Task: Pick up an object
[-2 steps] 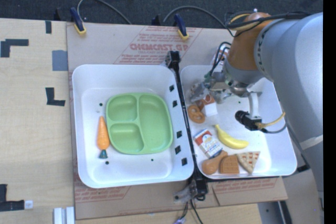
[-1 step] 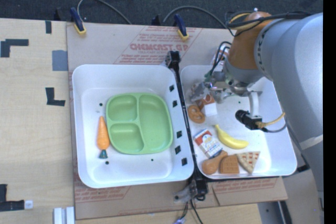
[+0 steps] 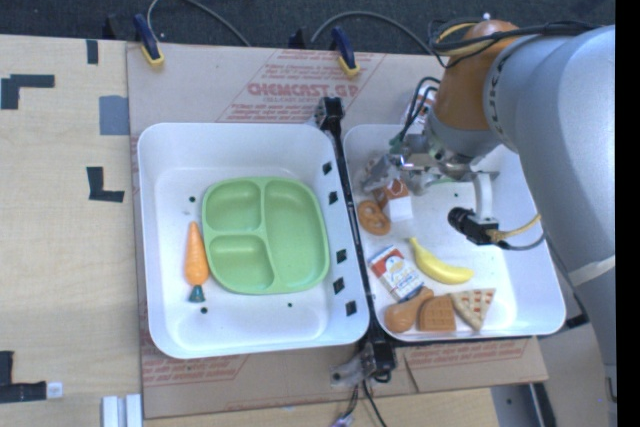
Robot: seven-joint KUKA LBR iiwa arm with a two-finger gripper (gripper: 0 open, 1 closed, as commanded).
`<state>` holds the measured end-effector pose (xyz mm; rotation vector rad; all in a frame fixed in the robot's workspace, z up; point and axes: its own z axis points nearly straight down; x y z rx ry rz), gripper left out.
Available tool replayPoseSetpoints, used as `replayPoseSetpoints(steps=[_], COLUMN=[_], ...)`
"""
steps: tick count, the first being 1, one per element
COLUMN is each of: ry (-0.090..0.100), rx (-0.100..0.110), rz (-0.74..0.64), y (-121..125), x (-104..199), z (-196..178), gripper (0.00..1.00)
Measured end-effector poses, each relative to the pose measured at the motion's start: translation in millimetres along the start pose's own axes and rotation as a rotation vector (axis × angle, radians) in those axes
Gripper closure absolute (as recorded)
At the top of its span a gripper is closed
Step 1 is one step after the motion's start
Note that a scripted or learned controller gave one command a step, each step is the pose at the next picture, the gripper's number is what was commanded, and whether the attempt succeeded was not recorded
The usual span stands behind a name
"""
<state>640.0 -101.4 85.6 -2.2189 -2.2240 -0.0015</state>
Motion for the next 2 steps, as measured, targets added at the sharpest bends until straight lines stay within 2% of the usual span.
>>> replayPoseSetpoints(steps=[1, 2], ry=[0.002, 0.0], rx=[-0.003, 0.002], rz=[-0.001, -0.001], y=[1.0, -28.7], x=[1.3, 76.4], z=[-11.2, -98.6], gripper=[1.0, 1.0])
